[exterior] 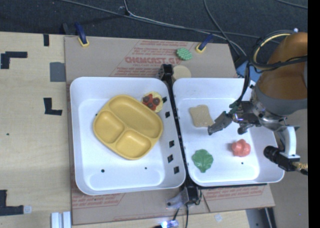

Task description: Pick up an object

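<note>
Overhead, the arm reaches across the right bin, and its gripper hangs above the bin's middle with its two dark fingers splayed apart, one slanting down toward the tan bread slice and the other pointing back toward the arm. Nothing sits between those fingers, so the claw is apart and bare. Taking the bread slice as the landmark, the gripper's nearer finger ends just beside the slice's right edge; whether it touches cannot be told from this slant. The green broccoli piece lies below the bread slice, near the bin's front wall, and the red tomato lies to the lower right of the slice, close under the wrist. Left of the bread slice, across the divider, the left bin holds a yellow divided plate set at a tilt, with a small dark-red berry tart resting against the plate's upper corner. Judging by the spread fingers and low pose, the arm seems poised to grasp, most likely the bread slice, since it is nearest.
</note>
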`<action>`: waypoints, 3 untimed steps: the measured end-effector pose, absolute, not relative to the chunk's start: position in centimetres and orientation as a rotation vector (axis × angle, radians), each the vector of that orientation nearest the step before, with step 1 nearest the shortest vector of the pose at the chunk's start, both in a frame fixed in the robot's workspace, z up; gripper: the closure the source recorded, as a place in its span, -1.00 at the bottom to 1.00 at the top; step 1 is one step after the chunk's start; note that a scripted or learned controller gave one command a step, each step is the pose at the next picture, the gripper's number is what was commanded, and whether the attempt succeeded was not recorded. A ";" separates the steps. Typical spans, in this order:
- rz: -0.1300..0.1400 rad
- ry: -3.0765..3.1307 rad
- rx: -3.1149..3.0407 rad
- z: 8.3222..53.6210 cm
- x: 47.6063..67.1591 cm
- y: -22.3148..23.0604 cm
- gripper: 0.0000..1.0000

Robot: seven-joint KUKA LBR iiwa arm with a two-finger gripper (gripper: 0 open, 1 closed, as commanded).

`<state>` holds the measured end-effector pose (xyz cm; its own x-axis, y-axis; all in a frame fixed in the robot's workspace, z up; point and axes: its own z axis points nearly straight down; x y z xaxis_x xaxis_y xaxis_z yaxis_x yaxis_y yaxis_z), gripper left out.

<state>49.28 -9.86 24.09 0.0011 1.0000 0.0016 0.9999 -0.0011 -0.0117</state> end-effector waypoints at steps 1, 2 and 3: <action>0.001 -2.222 -2.219 24.6 49.5 -9.9 -1.00; 0.006 -2.218 -2.218 19.2 50.1 -10.5 -1.00; 0.006 -2.218 -2.217 13.1 49.8 -9.7 -1.00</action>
<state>49.82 -9.69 13.10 -0.0007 1.0000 0.0011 1.0000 0.0007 -0.0066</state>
